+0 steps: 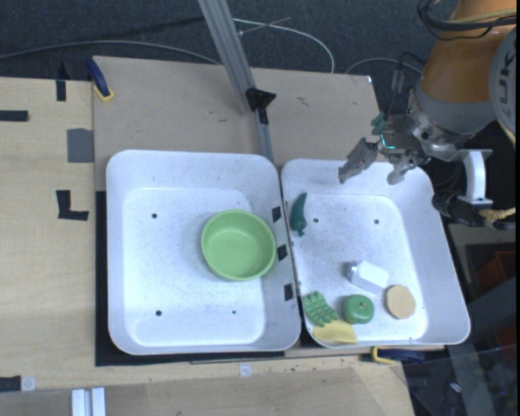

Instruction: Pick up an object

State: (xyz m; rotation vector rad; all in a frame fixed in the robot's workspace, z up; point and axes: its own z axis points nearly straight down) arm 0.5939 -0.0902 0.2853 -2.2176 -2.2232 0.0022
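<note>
Nearest us, the flat yellow piece (339, 333) and round green toy (358, 308) wait untouched while the gripper (377, 168), fingers apart and holding nothing, hovers at the right white bin's (440, 258) far rim, needing to descend.

We see our hand (377, 170) above the right bin's (433, 232) far rim, its fingers spread with nothing between them. That bin holds a dark green piece (298, 213), a white block (367, 275), a tan disc (400, 301) and a green round object (358, 308). A green bowl (237, 245) sits in the left bin (139, 232).

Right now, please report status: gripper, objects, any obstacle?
Gripper open, nothing between the jaws, over right bin far rim. Small objects grouped at near edge, untouched. Green bowl in left bin. Path clear.
</note>
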